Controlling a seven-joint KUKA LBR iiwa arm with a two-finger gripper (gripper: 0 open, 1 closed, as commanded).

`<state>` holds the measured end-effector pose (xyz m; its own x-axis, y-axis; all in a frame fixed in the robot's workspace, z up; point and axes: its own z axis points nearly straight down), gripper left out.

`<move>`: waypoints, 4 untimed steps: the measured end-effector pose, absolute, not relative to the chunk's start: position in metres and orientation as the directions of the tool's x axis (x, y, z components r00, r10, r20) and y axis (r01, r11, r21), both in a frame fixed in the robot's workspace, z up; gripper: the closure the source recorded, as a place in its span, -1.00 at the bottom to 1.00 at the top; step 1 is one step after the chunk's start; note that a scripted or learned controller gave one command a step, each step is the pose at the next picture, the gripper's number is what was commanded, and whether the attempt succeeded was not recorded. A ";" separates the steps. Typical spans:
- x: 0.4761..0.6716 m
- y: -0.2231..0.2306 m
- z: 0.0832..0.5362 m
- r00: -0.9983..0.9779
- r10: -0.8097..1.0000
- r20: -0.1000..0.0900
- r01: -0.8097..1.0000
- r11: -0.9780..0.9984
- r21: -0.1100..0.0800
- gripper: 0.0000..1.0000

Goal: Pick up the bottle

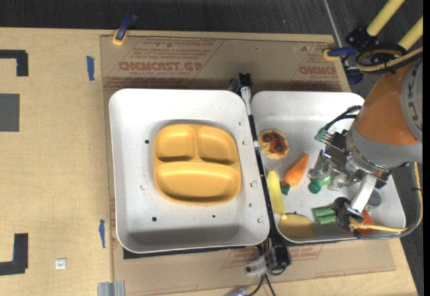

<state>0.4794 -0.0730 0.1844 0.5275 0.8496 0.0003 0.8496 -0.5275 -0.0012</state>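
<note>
The bottle (318, 184) appears as a small green-capped object in the right bin (302, 108), lying just right of the carrot. My gripper (328, 168) is low over the bin, directly above and against the bottle, and its metal body hides most of the bottle. The grey arm with its orange band (390, 113) reaches in from the right.
The right bin also holds a round pizza toy (273, 143), an orange carrot (296, 168), a yellow banana (274, 191), a tan piece (296, 223) and a green block (324, 215). A yellow divided tray (197, 162) lies in the left bin (127, 154).
</note>
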 end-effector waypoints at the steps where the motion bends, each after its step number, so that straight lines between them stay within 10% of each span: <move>1: 0.481 -0.123 0.087 0.451 0.892 0.003 0.892 -0.451 0.003 1.00; 2: 0.479 -0.135 0.087 -0.050 0.999 -0.001 0.999 0.050 -0.001 1.00; 3: 0.517 -0.157 0.086 0.455 0.891 0.002 0.891 -0.455 0.002 1.00; 4: 0.517 -0.157 0.086 0.455 0.891 0.002 0.891 -0.455 0.003 -1.00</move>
<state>0.5174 -0.1569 0.0862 0.4546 0.8907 0.0016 0.8907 -0.4546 0.0029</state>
